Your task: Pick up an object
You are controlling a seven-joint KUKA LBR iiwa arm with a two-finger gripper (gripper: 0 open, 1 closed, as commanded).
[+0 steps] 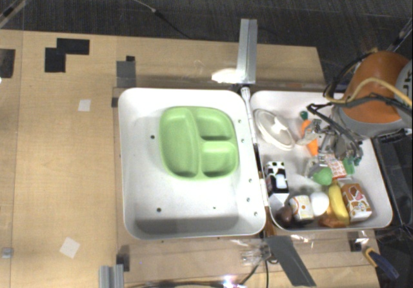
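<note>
Starting at the left of the bench [58,170], the left bin [139,209] carries a green divided tray [197,141] lying flat near its middle, set apart from the clutter and seemingly not the target of this try. Past the shared rim, the right bin [293,99] holds the pickable things. A clear, pale dish [274,128] sits by its upper-left corner, and a black-and-white carton [277,175] lies along the left wall. Along the bottom edge, packed side by side, come a small brown can [300,208], a white egg-shaped piece [319,203], a yellow banana [336,201] and a red-brown packet [355,201]. A green object [322,175] lies just above the banana, with an orange piece [313,148] near it.

The gripper [329,148] hangs over the right half of this bin, low among the orange and green pieces, probably placed there to try for one of them. Whether its fingers are spread or closed cannot be told, and no object is visibly held.
</note>
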